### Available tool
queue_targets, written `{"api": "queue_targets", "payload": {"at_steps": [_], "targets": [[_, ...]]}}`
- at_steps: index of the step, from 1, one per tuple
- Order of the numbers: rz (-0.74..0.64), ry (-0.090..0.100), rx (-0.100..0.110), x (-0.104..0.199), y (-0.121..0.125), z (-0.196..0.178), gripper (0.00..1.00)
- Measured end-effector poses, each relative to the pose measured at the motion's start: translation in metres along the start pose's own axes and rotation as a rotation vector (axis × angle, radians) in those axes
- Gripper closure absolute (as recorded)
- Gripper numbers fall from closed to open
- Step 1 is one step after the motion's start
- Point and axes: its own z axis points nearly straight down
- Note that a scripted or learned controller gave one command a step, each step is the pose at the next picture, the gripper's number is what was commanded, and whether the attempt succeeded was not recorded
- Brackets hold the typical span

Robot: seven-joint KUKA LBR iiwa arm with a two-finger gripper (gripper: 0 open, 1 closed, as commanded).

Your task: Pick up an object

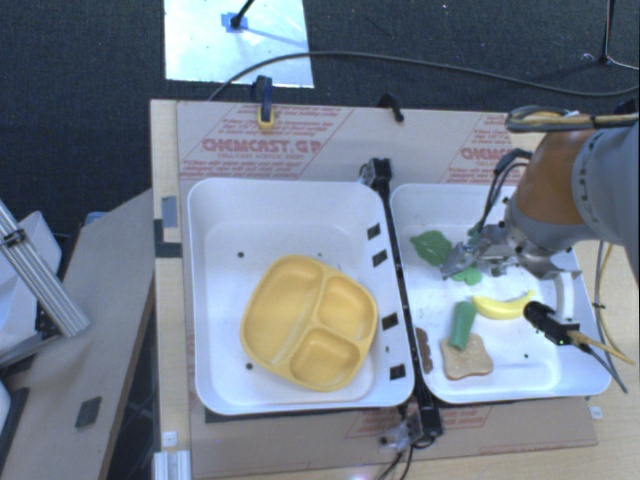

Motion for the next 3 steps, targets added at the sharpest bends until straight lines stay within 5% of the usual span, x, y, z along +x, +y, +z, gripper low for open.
{"api": "queue_targets", "payload": {"at_steps": [1,3], "targets": [[0.0,0.0,-0.002,0.0,0.001,-0.011,1.0],[-0.004,-0.001,-0.006,-0.004,0.005,-0.13,1.0]]}}
